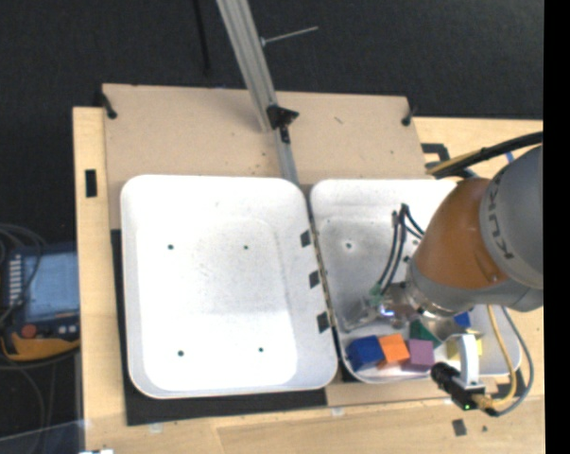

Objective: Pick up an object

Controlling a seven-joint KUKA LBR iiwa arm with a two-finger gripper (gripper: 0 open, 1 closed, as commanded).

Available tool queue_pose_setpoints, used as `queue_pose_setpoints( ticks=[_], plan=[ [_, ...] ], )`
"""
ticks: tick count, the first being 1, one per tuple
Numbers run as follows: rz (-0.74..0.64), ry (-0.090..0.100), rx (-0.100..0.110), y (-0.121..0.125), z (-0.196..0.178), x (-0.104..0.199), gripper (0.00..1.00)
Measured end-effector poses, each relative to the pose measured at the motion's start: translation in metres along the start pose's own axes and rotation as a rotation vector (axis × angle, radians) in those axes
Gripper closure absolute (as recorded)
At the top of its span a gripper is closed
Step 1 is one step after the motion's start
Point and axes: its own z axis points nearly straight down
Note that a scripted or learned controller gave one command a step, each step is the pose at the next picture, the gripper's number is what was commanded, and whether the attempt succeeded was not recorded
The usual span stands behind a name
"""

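Far left, off the bench: one handheld pendant [41, 296] with a lit screen and an orange base, cables coiled beside it.

Bench [91, 253]: light wood, carrying two shallow white bins side by side, their inner rims touching along the middle.

Left bin [218, 282]: bare white floor with four small dark dots.

One grey metal strut [251, 60] runs at a slant from the top of the view down to the gap between the bins.

Right bin [355, 220]: the arm [478, 239] reaches in from the right and covers most of it, orange band above the wrist. Gripper [398, 308] is low over the near half of this bin; whether it is wide, narrow or holding anything cannot be told, as the wrist hides it.

Objects counted in the right bin, all in the near corner, just beside the gripper:
- one blue block [365, 353], leftmost
- one orange block [394, 349], touching the blue one
- one purple block [422, 352], touching the orange one
- one green piece [419, 330], behind the purple block, partly hidden
- one further small blue piece [462, 321], mostly hidden by the arm

None of these appears lifted off the bin floor.
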Motion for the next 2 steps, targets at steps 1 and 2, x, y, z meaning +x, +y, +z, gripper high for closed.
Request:
queue_pose_setpoints(
  ticks=[1, 2],
  plan=[
    [0.007, 0.002, -0.01, 0.003, -0.013, 0.001, 1.0],
    [-0.005, -0.001, -0.011, 0.01, -0.062, -0.008, 1.0]
  ],
)
